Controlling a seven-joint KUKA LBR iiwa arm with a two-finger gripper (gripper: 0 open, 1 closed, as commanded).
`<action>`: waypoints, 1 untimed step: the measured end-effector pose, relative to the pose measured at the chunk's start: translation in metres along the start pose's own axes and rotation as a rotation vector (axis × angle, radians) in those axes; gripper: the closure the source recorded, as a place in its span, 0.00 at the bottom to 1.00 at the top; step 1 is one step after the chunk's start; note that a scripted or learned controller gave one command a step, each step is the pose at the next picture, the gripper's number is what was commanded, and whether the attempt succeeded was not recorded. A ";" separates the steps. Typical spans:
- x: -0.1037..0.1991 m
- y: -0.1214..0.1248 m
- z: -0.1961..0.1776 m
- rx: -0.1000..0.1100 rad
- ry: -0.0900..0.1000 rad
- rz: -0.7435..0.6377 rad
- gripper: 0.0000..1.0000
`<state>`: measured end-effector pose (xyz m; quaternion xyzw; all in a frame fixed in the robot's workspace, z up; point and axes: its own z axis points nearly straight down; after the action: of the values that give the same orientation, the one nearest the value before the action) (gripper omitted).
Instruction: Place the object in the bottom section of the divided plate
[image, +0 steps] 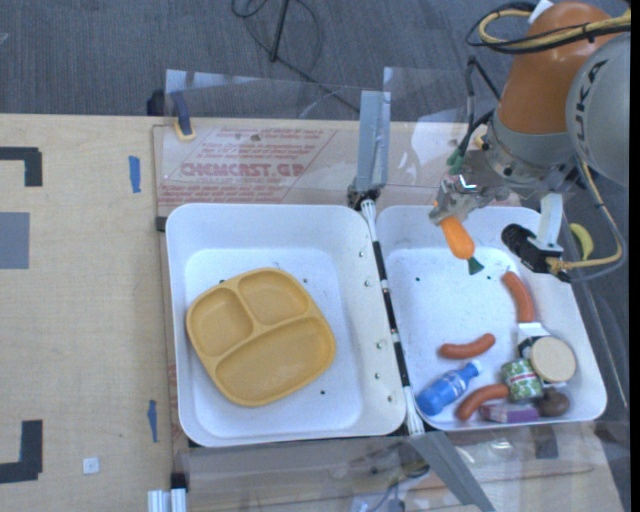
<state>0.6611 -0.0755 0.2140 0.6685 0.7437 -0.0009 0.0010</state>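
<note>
Tool (452, 212) clamped on toy carrot (459, 240) above right bin (590, 385), apart from divided plate (260, 335).

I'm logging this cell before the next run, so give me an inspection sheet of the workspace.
Surface: left bin and right bin, side by side.
Job's things: divided plate in left bin; toy carrot in the hand, over right bin.
Clutter: three sausages, blue bottle, small items at right bin's near corner.
Hand: shut on the carrot.
Cables: yellow cable beside the arm.
Surroundings: blue tape marks on the bench.
</note>
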 end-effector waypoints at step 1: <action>0.058 -0.046 0.007 0.001 0.003 0.002 1.00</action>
<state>0.6094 -0.0227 0.2072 0.6691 0.7432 -0.0002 -0.0003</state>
